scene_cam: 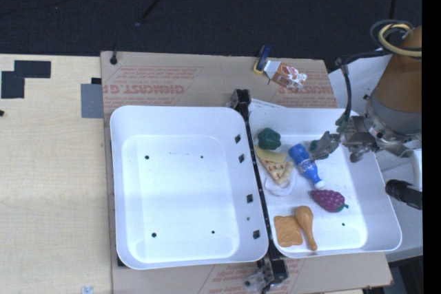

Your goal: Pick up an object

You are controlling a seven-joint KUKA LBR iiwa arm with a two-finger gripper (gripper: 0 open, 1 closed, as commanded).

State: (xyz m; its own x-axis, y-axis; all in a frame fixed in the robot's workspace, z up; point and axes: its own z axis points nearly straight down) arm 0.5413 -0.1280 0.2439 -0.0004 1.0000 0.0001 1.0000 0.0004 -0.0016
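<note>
The right white bin (375, 213) holds several toy foods. A green vegetable (269, 138) lies at its back left, with a yellow wedge (274, 163) in front of it. A blue bottle (304, 162) lies at a slant in the middle. Nearer the front are purple grapes (328, 200), an orange drumstick (306, 222) and an orange slab (286, 232). My gripper (341, 149) hangs over the bin's back right, just right of the blue bottle. It is open, with nothing between its fingers.
The left white bin (179, 182) sits beside the right one, with a black divider (251, 169) between them. Both rest on cardboard (172, 76). A small blue and yellow clip (262, 60) and a printed packet (288, 76) lie behind the right bin.
</note>
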